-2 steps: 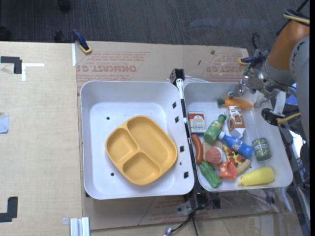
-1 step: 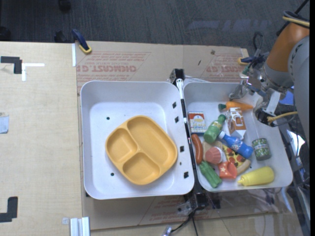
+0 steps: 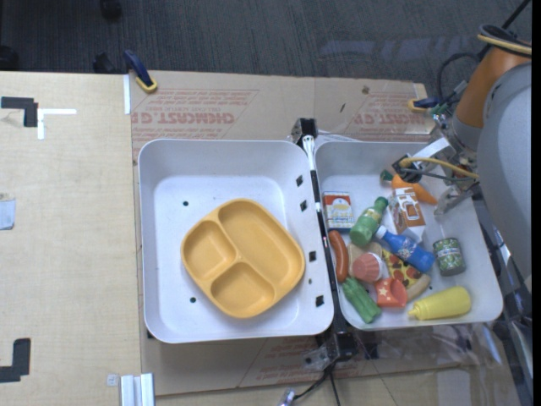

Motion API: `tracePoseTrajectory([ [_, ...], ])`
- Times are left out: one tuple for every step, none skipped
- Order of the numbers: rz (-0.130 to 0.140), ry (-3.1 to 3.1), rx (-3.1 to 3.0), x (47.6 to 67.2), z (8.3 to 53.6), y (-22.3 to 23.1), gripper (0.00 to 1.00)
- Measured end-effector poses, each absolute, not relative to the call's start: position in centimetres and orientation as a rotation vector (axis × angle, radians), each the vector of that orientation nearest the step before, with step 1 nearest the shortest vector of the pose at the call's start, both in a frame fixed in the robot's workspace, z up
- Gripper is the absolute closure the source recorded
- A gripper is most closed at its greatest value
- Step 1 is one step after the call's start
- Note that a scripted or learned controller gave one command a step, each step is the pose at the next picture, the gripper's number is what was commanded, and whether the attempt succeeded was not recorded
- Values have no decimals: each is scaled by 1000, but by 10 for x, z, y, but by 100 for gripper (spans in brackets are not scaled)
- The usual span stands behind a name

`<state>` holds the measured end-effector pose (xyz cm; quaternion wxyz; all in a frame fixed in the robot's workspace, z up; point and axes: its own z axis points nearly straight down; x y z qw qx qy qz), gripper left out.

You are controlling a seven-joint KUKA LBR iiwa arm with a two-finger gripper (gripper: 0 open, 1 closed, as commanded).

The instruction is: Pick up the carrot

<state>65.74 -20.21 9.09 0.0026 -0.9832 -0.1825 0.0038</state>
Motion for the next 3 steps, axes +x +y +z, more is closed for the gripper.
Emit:
tracePoseTrajectory([
  [6,-362,-3119,641,91,-174,0],
  [11,-369,-3119,641,100,-174,100],
  [11,-371,-3119,641,100,-174,0],
])
